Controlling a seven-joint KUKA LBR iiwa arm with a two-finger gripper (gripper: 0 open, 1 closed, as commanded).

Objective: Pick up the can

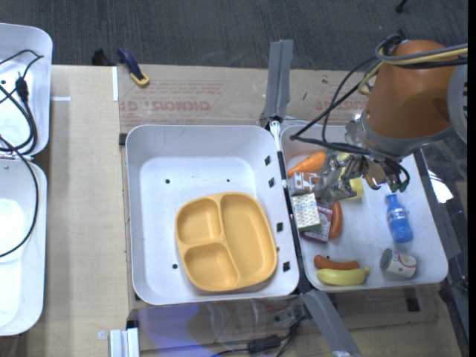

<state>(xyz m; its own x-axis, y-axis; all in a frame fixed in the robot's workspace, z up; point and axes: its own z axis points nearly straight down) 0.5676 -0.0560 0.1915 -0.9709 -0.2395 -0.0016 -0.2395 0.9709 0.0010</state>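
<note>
Small white-and-tan metal can [398, 264] lying on its side in near-right corner of right white bin [435, 229]. Just behind it, blue plastic bottle [399, 218]; to its left, yellow banana [342, 276] and a red-orange sausage [336, 262], apart from it. Two-finger gripper [336, 183] low over bin's far-left part, by orange carrot [309, 162] and printed carton [306, 210], well apart from can. Cannot tell whether open or closed; nothing seen held. Judged step: approach, no grasp yet. Next: shift across bin toward near-right corner, line up across can's round body, descend clear of bottle, close.
</note>
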